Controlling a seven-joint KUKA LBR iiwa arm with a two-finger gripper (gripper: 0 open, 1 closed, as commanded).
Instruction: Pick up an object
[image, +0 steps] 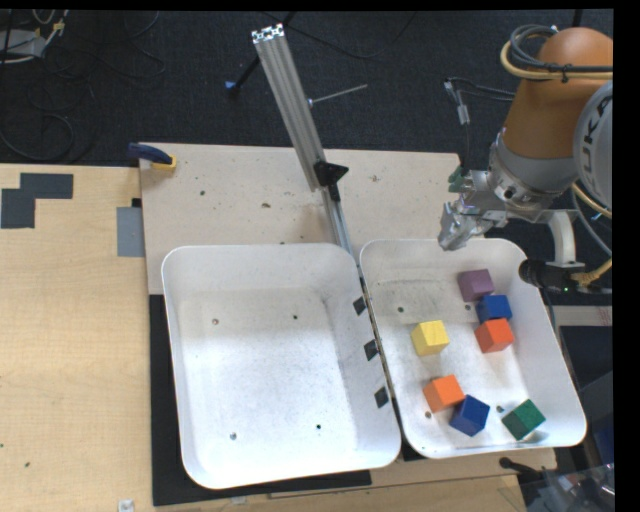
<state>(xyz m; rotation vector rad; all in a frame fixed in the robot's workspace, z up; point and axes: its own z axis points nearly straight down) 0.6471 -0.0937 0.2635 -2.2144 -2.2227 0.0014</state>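
Left bin (200, 300): white, speckled. Right bin (400, 270), touching it, contents listed L to R: yellow cube (430, 337) mid-bin; orange cube (443, 392) w/ dark blue cube (469, 415) just beside, near front; purple cube (475, 284), blue cube (493, 307), red-orange cube (494, 335) stacked in a line toward back; green cube (523, 419) at front corner. Gripper (458, 232) is held over bin's back rim; nothing gripped; finger state can't be told.

The grey arm (590, 130) reaches in from the right at the far side, its orange band (555, 95) sitting high above the wrist. The wrist angles down and to the left, ending in the metallic gripper (458, 232), which hangs low, tips pointing downward.
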